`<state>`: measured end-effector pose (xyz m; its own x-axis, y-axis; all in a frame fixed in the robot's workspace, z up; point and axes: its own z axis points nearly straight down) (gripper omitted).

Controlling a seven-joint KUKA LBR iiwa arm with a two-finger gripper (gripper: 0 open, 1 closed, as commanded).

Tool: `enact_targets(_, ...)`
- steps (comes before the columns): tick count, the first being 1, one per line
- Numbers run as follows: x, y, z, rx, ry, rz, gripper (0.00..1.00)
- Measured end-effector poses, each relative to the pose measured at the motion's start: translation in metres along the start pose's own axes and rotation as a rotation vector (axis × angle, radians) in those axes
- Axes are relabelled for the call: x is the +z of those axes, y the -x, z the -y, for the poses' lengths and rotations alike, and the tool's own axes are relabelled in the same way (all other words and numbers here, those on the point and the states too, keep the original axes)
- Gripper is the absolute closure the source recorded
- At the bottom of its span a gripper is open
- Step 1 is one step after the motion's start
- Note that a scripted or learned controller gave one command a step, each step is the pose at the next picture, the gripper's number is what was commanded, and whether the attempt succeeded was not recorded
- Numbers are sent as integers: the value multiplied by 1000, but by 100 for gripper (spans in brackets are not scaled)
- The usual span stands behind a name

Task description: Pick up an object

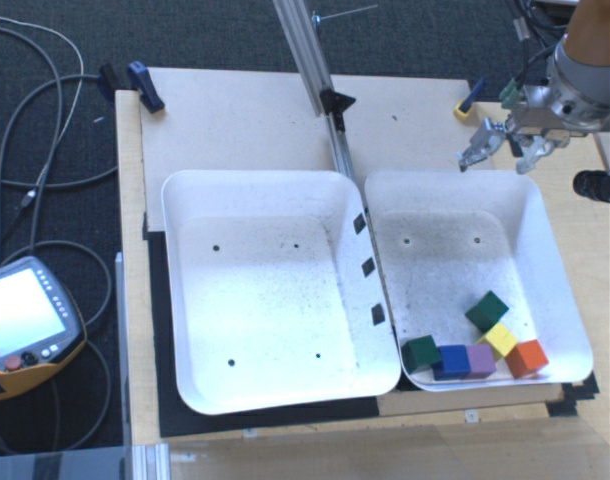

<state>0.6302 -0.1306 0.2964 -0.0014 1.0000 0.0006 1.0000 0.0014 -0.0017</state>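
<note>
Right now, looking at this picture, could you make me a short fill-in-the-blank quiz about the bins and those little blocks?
1. All the blocks lie in the ____ bin.
2. The purple block sits between the blue block and the ____ block.
3. The gripper hangs above the far rim of the right bin, holding ____.
4. The blocks crowd the bin's ____ edge.

Missing words: right; orange; nothing; near

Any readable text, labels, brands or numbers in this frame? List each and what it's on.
None can be read.
Pendant: its screen glows blank white, and any marks on the casing are too small to read.
Blocks, bins and gripper: no print visible.
</note>
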Motion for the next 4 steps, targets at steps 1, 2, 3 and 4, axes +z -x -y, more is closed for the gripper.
enact_targets(1,182,14,29,2,-9,-2,0)
enact_targets(2,198,60,75,7,-5,-1,0)
enact_targets(3,197,34,135,2,-5,-3,0)
enact_targets(4,197,33,116,0,3,1,0)
